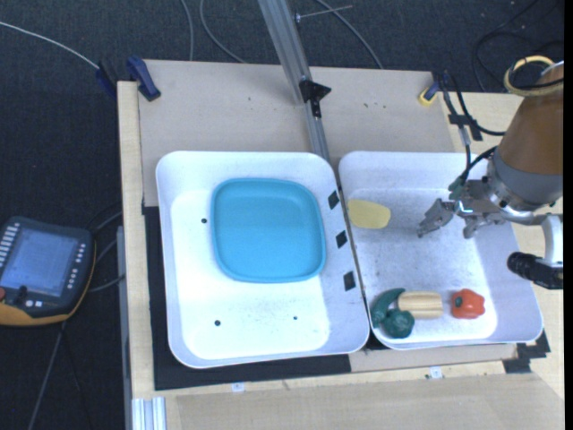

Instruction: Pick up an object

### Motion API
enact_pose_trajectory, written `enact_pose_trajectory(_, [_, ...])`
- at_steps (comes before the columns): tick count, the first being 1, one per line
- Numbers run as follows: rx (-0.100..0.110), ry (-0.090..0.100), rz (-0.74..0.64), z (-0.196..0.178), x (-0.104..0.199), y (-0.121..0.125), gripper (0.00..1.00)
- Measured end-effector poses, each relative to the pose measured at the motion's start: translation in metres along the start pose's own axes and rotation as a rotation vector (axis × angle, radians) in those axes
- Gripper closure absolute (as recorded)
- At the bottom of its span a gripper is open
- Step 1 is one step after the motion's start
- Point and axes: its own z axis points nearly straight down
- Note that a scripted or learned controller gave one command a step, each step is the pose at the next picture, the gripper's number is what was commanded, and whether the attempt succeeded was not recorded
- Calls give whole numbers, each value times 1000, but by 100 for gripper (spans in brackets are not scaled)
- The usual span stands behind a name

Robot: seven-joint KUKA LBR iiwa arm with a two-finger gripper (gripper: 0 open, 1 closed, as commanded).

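The gripper [452,219] is seen spread apart and holding nothing, poised over a bare stretch of the right bin [421,164]. Nothing lies between its fingers — a closure here is judged likely to catch only air. The yellow piece [369,214] lies to its left, well apart; the red pepper [466,304], the tan block [421,305] and the green vegetable [392,313] are clustered below it, touching, so a neighbour could be knocked or two caught together.

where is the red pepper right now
The red pepper lies near the front right corner of the right bin, just right of the tan block and below the gripper.
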Motion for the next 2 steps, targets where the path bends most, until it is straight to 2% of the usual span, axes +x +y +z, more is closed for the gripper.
enact_pose_trajectory(1, [0, 0, 1, 56, -9, -4, 0])
enact_pose_trajectory(2, [-6, -1, 0, 43, -9, -2, 100])
